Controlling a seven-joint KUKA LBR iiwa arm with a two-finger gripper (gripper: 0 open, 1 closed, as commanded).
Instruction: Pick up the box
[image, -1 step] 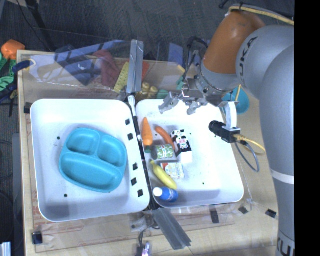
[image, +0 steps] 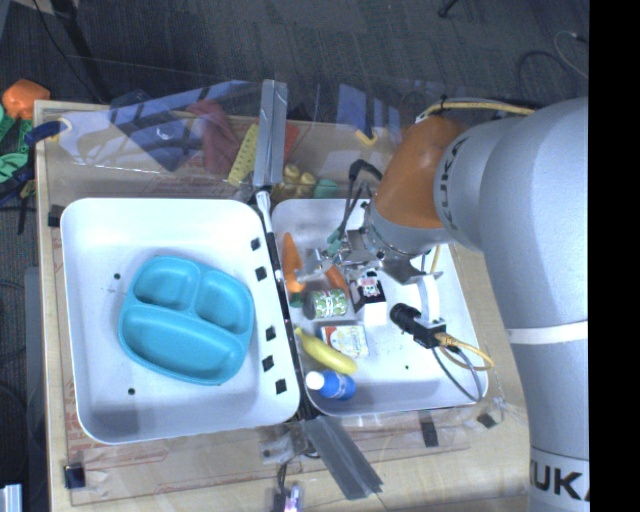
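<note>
Fig. Right bin, mid-grasp attempt. The box (image: 347, 340), a small pale carton w/ yellow print, lies flat on the floor of the right bin (image: 405, 372), approx. centre and toward the front wall. It is apart from the gripper.

A banana (image: 325, 354) lies at a slant against the box's view-left and front edge, touching it. Just in front of the banana, near the front wall, is a blue bottle w/ white cap (image: 332, 385). Just behind the box sits a green-patterned item (image: 329, 304), can or packet not resolvable. A carrot (image: 291, 262) lies along the bin's view-left wall. A small dark item w/ pink-and-white label (image: 371, 290) sits behind and to view-right of the box.

The gripper (image: 343, 262) is low over the rear of the right bin, beside the carrot and above the green item; the spread of its jaws is not discernible, and nothing is seen held. The arm (image: 510, 200) enters from view-right, its orange band (image: 415, 185) just above the wrist.

The left bin (image: 100, 240) holds a blue divided plate (image: 187, 318). Both bins rest on a pale wooden worktop (image: 200, 450).
</note>
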